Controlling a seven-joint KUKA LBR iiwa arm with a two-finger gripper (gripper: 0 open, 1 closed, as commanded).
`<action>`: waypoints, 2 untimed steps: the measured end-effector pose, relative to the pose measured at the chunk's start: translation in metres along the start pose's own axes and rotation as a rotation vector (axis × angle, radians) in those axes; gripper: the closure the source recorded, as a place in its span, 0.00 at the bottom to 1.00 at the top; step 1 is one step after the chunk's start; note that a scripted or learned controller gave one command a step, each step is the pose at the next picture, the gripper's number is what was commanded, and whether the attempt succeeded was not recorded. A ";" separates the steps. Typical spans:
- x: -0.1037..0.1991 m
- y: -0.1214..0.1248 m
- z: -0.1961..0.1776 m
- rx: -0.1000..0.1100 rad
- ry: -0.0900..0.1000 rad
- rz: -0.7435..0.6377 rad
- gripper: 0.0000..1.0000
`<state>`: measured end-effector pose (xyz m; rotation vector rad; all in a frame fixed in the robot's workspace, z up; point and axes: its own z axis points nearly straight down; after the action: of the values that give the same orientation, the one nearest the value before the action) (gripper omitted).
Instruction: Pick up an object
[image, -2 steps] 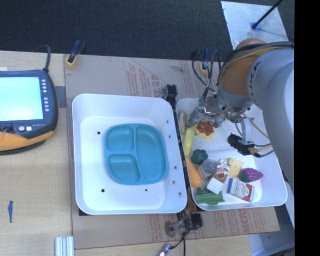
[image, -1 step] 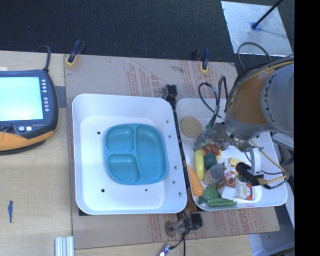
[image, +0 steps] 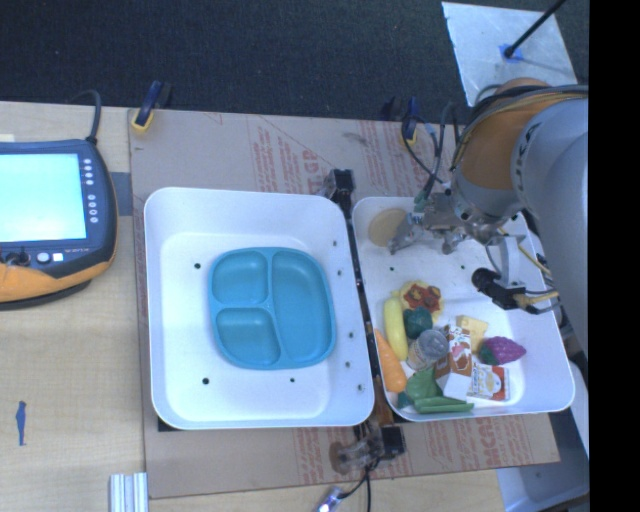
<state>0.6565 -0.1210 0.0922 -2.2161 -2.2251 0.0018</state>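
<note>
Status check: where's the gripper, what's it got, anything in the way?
Gripper low over the right bin's far end, near a tan round piece. No grasp visible. Toy food pile sits nearer the camera, untouched. Left bin holds blue divided plate.

The grey arm (image: 555, 150) enters from the right with its orange band (image: 495, 150) turned toward the camera, its wrist bent downward — the gripper (image: 432, 237) hangs low at the arm's left end, metal fingers (image: 405, 238) pointing down-left.
</note>
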 end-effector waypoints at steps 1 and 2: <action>0.023 -0.056 0.001 0.003 -0.001 0.000 0.00; 0.024 -0.081 0.001 0.002 -0.002 -0.001 0.00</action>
<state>0.5755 -0.0977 0.0915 -2.2143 -2.2262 0.0062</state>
